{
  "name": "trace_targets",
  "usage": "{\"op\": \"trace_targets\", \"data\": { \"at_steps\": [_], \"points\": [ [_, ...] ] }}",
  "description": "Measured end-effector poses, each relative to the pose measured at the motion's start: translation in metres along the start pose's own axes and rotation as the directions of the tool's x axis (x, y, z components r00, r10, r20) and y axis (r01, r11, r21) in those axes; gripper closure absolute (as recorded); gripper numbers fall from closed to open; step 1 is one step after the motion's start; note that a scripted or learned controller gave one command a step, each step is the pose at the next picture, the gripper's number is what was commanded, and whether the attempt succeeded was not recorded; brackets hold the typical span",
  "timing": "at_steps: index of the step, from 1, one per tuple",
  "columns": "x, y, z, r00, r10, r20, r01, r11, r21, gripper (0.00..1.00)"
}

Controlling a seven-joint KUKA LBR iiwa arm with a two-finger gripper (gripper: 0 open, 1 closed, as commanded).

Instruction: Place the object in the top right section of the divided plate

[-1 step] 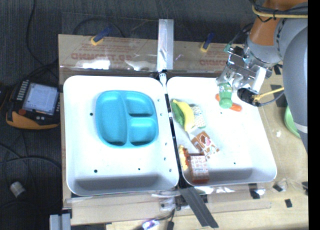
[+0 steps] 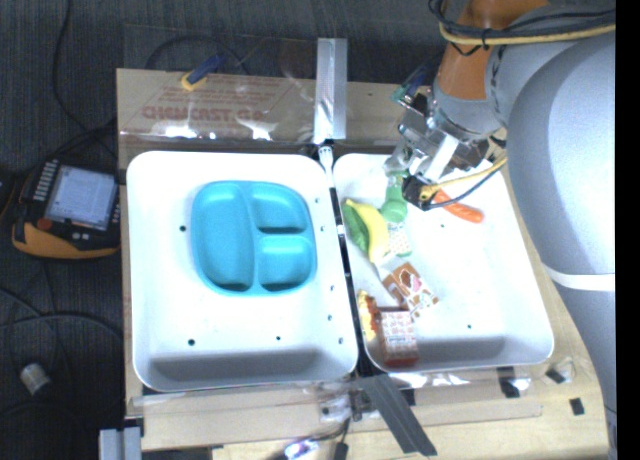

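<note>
Camera view, gripper (image 2: 405, 170) over green object (image 2: 394, 210) (touching unclear)

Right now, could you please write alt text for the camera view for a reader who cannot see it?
The gripper of a grey arm reaches into the right bin above a banana, a green item, an orange item and two snack packets. In the left bin lies a blue divided plate.

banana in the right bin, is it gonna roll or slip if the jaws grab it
The banana is curved and lies flat on the right bin, so it probably pivots rather than rolls if nudged. Its skin looks smooth and glossy, perhaps plastic, so it may slip from a narrow pinch. It touches a green item, which might shift too.
</note>
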State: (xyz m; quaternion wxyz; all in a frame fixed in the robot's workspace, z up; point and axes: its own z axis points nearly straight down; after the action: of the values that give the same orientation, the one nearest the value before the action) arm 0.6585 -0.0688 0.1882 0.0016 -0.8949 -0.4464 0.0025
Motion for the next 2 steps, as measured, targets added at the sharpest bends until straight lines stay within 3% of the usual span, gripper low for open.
{"op": "trace_targets", "data": {
  "at_steps": [1,2],
  "points": [
    [0.004,0.002,-0.002,1.000,-0.024,0.003,0.024,1.000,-0.003,1.00],
    [0.012,-0.059,0.007,0.997,0.078,0.000,-0.078,0.997,0.001,1.00]
  ]
}}
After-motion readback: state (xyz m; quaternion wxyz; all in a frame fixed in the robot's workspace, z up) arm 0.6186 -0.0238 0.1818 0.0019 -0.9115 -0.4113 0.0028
